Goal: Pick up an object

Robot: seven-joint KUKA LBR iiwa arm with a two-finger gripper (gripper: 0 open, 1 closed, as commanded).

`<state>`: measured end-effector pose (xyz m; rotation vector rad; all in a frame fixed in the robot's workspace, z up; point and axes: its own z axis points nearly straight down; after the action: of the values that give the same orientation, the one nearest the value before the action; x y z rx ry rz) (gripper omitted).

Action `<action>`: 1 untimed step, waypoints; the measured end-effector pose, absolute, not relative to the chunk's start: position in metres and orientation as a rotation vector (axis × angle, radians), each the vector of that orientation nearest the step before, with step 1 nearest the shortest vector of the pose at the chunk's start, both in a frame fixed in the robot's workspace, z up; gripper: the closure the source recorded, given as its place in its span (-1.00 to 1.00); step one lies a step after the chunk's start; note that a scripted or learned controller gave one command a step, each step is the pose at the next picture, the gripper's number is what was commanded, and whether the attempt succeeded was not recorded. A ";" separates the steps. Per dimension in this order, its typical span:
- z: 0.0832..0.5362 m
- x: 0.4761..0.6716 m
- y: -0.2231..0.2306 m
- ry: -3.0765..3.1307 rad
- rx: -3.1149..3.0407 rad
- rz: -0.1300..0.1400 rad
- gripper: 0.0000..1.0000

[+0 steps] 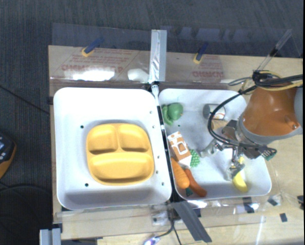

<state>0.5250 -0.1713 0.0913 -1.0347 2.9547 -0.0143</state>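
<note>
- Trouble is most likely at the lower right of the frame, where the gripper (237, 163) hangs low in the right bin (221, 98) just above a small yellow object (239, 182) lying near the bin's lower right corner.
- Whether the fingers are apart or together I cannot tell; they are small and blurred against the white floor.
- The yellow object sits near the wall, so one finger could strike the rim or nudge the piece aside instead of straddling it.
- A black cable (219, 111) loops beside the wrist and might snag.
- The carrot (182, 176), the green piece (194, 159) and the small carton (178, 146) lie toward the centre divider, well apart from the gripper.
- The yellow tray (120, 153) sits in the left bin (70, 106).
</note>
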 end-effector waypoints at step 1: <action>0.090 0.623 -0.203 2.906 -1.156 -0.008 -1.00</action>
<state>0.6232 -0.2028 0.0896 -1.1563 2.9061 -0.0075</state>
